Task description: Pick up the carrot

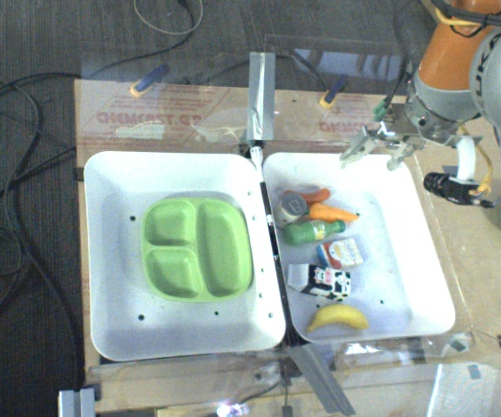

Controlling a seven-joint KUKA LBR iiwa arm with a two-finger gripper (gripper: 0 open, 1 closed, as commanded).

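Observation:
The carrot (332,213) is orange and lies in the right bin (406,259), near its upper left, just above a green bottle (313,231). A second orange-red piece (316,195) lies just above the carrot, beside a grey round object (293,207). My gripper (376,148) hangs over the right bin's far rim, up and to the right of the carrot and well apart from it. Its fingers are spread open with nothing between them.
The right bin also holds a red-and-white carton (344,252), a black-and-white carton (328,281) and a banana (338,319). The left bin (120,233) holds a green divided plate (198,248). A black fitting (450,186) sticks out at the right bin's right edge.

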